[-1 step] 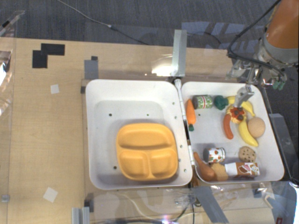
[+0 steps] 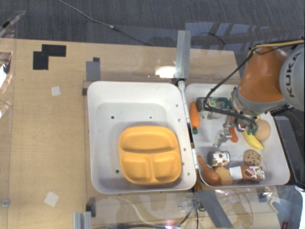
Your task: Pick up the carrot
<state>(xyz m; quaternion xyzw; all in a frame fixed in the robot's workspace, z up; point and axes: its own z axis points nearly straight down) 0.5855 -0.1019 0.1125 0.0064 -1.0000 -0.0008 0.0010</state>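
A pale wooden bench top (image 2: 43, 142) under a clear glossy sheet carries black L-shaped tape marks (image 2: 47, 55) near its far left corner, and beyond its far edge lies dark grey ribbed carpet (image 2: 143, 8) crossed by a thin cable (image 2: 81, 12).

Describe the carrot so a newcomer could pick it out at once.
Start at the right-hand white bin, the one crowded with toy food. Look along its left wall, beside the divider between the two bins: the carrot lies there lengthwise. It is a slim orange stick standing apart from the yellow banana and the can.
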